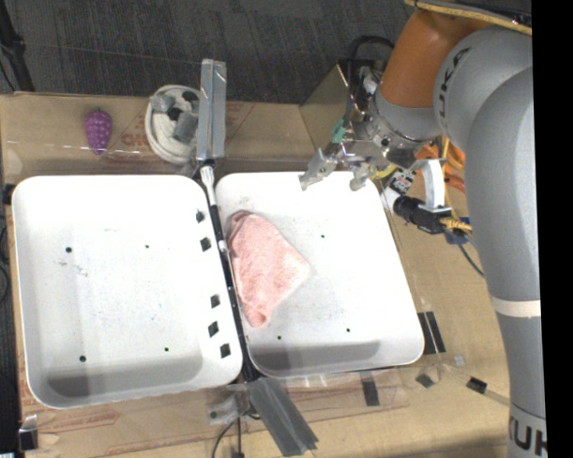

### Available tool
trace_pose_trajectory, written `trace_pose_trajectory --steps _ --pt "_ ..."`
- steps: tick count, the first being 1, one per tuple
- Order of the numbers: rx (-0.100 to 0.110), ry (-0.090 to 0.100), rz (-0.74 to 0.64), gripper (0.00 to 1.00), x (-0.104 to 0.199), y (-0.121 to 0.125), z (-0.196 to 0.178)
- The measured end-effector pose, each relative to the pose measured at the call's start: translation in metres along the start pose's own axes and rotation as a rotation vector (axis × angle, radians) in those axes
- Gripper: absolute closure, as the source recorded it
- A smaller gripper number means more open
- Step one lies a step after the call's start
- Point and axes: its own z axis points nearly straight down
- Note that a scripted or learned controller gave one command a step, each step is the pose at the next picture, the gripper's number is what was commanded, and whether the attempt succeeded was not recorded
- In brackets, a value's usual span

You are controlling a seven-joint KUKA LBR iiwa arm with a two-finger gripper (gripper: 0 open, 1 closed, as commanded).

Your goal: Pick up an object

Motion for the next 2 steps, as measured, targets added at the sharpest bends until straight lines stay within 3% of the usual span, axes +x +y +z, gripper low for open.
trace_pose_trajectory --steps 1,2 --pt "0.000 0.000 0.000 0.00 0.000 0.000 0.000" --pt "-0.003 -0.001 -0.090 0.00 0.006 0.001 0.143"
